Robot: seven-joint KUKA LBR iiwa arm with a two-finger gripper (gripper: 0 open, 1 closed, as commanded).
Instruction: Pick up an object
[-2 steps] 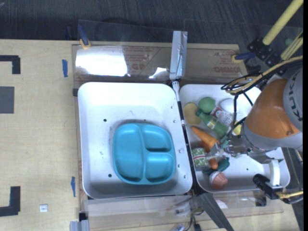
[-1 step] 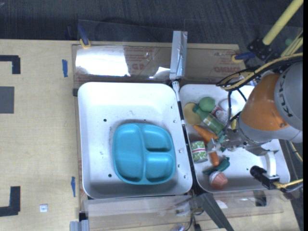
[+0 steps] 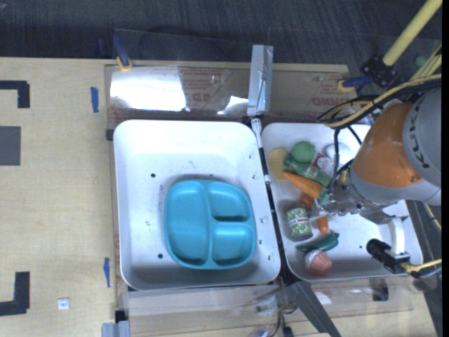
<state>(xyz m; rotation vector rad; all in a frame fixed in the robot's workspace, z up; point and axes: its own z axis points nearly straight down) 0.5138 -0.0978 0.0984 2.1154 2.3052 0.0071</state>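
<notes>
my arm (image 3: 407,146) is grey with a broad, rounded orange band above the wrist and part of dark lettering on its grey shell. black cables (image 3: 351,121) loop along it, and the wrist below is dull metallic grey.
</notes>
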